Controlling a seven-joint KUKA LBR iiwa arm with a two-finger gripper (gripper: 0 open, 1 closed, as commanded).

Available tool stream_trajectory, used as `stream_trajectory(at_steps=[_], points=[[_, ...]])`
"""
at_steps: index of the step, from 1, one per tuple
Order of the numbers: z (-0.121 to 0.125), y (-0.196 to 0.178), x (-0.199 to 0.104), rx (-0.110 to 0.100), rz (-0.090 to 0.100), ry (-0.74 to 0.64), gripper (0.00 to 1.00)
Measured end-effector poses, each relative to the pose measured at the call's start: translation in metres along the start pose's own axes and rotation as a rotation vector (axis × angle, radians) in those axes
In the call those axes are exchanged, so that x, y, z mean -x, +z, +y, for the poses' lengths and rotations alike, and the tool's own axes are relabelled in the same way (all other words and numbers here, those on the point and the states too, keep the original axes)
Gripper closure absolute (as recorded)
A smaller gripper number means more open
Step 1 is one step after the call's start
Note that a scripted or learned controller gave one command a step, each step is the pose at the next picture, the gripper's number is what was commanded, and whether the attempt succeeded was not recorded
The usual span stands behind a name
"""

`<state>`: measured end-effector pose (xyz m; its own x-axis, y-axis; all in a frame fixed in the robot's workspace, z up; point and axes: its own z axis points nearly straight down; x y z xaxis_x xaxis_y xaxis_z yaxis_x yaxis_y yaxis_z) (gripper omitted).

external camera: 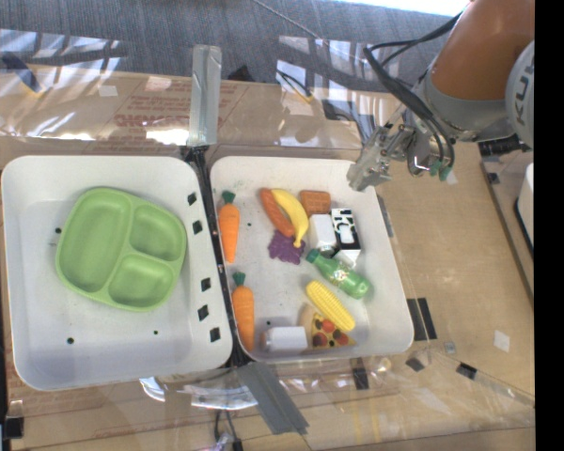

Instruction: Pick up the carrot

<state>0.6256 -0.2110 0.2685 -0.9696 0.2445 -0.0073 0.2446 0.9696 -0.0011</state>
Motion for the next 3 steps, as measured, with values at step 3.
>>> stream_trajectory(at_steps=[3], points=[[-0.034, -0.107, -0.133, -0.001, -0.004, -1.365, 1.00]])
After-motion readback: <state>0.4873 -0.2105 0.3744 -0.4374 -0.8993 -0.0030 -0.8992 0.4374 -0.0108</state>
